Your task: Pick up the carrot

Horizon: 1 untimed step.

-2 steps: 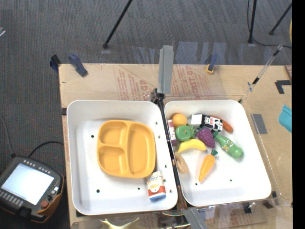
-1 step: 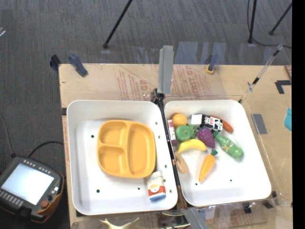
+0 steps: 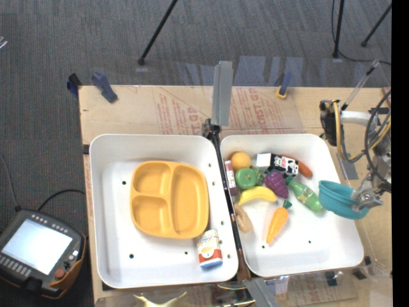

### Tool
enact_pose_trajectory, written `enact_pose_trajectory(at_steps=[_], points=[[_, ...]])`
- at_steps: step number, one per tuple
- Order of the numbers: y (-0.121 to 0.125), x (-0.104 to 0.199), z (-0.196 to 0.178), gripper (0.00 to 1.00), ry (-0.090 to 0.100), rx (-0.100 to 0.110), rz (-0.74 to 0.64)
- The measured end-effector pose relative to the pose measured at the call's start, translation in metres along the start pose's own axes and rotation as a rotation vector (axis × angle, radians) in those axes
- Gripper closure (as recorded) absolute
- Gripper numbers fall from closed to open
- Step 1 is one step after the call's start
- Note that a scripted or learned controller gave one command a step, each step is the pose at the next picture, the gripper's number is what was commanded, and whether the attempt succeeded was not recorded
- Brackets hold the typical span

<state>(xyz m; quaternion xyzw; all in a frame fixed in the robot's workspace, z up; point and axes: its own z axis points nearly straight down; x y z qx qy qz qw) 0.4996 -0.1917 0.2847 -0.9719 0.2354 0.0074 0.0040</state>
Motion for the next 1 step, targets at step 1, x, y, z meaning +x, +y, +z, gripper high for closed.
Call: enact_pose_trajectory(at_steps=[1], points=[[-0.0007, 0.0011, -0.0041, 0.00, 0.009, 0.000, -0.001]])
